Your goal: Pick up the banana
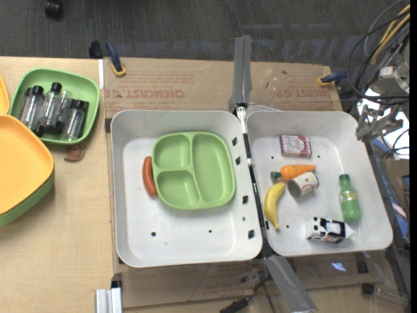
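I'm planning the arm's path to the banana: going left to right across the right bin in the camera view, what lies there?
banana → carrot → can → milk carton → green bottle. The pink box sits farther back, above the carrot, so its place in the order is unclear.

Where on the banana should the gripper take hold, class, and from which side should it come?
Grip the banana at its thick middle, coming straight down from above. It lies flat near the right bin's left wall, curving from upper right to lower left, so the fingers should probably close across its width. The carrot and the small can crowd its upper end; the middle is freer.
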You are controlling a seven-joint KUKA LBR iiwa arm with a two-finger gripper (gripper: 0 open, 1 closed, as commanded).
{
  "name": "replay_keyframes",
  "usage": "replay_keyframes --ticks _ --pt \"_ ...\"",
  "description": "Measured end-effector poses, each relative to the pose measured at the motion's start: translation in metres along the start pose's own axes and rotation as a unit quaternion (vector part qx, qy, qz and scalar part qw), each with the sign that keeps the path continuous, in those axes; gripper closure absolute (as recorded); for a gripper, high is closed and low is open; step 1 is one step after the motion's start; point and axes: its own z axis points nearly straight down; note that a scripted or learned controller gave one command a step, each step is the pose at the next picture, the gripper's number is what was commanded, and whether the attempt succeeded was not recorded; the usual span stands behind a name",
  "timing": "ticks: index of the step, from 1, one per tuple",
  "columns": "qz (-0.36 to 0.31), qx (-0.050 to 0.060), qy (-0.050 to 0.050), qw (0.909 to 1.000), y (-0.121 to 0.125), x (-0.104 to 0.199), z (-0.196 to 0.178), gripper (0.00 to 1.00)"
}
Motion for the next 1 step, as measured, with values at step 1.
replay_keyframes --ticks 1 --pt "-0.103 -0.001 0.0 0.9947 0.0054 -0.0849 0.0636 1.0"
